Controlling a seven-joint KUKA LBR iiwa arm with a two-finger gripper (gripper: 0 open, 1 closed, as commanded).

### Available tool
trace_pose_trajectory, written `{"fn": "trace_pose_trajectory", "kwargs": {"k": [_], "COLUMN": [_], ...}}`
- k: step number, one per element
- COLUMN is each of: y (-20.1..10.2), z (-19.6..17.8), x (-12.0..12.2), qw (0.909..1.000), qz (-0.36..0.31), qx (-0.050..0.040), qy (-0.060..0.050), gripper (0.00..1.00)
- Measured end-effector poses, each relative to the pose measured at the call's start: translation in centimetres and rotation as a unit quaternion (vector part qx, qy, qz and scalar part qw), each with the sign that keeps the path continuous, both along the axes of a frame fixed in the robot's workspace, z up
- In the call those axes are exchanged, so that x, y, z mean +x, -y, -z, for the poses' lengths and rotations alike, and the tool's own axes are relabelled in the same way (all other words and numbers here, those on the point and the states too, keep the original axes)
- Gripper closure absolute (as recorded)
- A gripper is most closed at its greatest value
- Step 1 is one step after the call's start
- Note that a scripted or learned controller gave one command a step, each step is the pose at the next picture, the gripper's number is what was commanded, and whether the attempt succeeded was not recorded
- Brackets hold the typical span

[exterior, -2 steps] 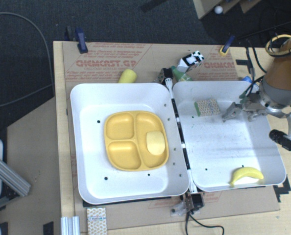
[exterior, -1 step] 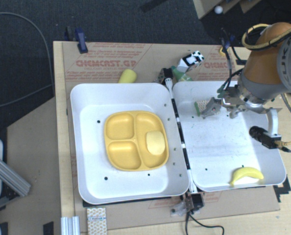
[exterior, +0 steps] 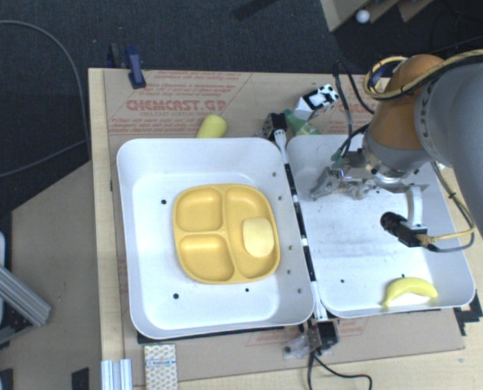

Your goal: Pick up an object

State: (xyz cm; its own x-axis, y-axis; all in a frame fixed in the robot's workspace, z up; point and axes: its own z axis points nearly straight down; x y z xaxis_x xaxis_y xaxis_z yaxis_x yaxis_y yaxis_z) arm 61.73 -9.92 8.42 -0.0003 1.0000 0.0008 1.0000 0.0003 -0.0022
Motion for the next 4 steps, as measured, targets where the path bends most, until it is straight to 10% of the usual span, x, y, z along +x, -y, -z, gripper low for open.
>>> {"fn": "trace_pose_trajectory", "kwargs": {"k": [1,2,3,4], "y": [3.5,0.6,0.6,-7.6], "z": [-0.1,-0.9,-2.0,-10.0], "x": [4.9,-1.1,-1.1,-7.7], "qw": [1.0,1.0,1.0,1.0], "qz": [0.0,0.0,0.0,-0.001], "qx": [-0.001,0.0,-0.0003,0.0004], "qy": [0.002,0.0,0.001,0.0], "gripper": [0.0,0.0,1.0,1.0]}}
